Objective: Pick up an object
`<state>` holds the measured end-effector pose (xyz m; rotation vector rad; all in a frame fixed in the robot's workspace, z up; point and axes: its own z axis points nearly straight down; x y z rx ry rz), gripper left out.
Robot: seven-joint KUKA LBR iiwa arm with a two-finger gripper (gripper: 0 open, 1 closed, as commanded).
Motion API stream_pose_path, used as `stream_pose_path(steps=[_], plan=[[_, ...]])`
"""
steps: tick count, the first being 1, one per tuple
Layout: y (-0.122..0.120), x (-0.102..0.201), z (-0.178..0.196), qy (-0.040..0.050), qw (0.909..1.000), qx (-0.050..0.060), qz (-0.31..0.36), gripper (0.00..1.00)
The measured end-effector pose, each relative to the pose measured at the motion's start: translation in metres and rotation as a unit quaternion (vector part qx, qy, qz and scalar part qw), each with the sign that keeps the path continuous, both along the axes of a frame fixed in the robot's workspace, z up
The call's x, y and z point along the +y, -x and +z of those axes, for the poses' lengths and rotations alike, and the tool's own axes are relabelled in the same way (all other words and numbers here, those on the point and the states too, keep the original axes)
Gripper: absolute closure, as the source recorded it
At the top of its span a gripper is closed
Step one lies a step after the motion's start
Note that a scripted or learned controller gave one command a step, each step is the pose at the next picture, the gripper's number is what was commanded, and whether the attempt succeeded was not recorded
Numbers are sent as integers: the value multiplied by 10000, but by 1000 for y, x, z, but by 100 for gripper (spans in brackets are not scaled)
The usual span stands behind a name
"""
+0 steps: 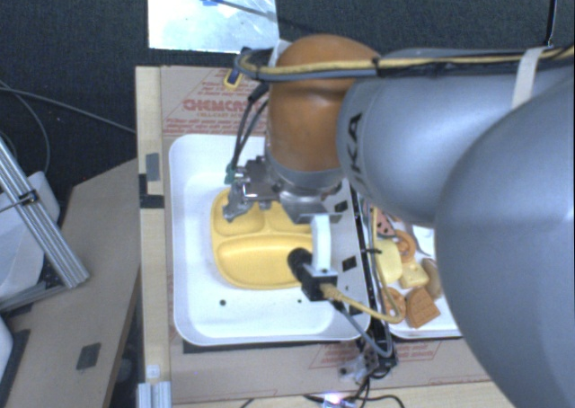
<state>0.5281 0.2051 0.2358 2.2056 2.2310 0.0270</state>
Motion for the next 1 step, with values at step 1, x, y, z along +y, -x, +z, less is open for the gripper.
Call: stream_pose_path(steps=[1], plan=[[44, 12, -119, 59, 9999, 138, -46, 0]])
